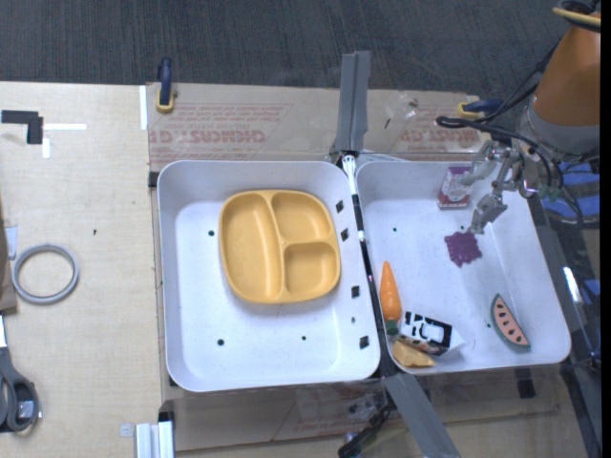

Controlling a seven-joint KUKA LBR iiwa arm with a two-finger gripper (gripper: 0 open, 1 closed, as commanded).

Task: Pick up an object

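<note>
My gripper (475, 198) hangs over the back of the right bin (544, 256), its fingers spread open with nothing between them. A small pink and white object (454, 188) lies just left of the upper fingertip, against the bin's back wall. A purple grape bunch (462, 248) rests just below the lower fingertip. Further forward are an orange carrot (389, 290) by the bin's left wall, a watermelon slice (509, 322) at the front right, and a black and white packet (426, 330) beside a yellow piece (411, 353) at the front.
The left bin (191, 332) holds a yellow divided plate (279, 245). A grey divider bar (351, 103) runs between the bins. On the bench to the left lie a tape roll (42, 273) and scissors (16, 401).
</note>
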